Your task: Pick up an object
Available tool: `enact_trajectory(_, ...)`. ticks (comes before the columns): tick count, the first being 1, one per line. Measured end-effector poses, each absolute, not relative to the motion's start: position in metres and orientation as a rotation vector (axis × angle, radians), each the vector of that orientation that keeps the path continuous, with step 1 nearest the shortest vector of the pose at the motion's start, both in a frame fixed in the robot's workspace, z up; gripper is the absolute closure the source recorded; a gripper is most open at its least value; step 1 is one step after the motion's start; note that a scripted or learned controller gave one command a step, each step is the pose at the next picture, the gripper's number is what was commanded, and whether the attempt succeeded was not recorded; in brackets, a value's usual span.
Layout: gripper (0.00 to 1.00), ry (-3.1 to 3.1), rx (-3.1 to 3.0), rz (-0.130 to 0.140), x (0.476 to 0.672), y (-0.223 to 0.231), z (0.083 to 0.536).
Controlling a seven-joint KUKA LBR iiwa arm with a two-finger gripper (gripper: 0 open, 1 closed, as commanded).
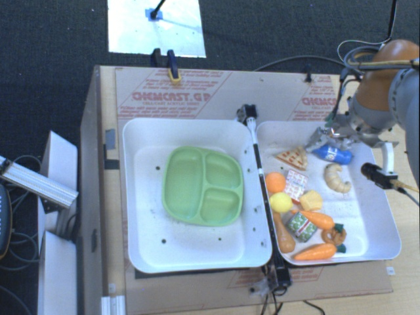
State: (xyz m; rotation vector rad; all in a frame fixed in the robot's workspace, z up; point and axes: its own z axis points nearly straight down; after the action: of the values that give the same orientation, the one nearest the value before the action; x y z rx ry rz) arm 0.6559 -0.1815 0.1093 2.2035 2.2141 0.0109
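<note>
The right bin [384, 231] holds several toy foods. A blue object [333, 154] lies at its far side, and my gripper [330, 136] hovers right over it, at its far edge. Whether it touches the blue object I cannot tell. Close by lie a tan lattice wedge [293, 157] and a beige croissant [337, 178]. Nearer the front are an orange ball [275, 182], a yellow lemon [281, 203], a white-and-red packet [295, 184], a yellow block [311, 200], a green packet [301, 225] and two carrots [315, 252].
The left bin [141, 241] carries a green divided plate [201, 186]. A black divider rail [259, 176] runs between the bins. The grey arm with its orange band [387, 84] reaches in from the upper right, with a black fitting [374, 172] and cables over the right bin's edge.
</note>
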Motion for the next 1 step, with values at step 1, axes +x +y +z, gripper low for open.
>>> enact_trajectory(1, 0.0, 2.224, 2.215, 0.001, 0.6691, -0.1962, 0.0851)
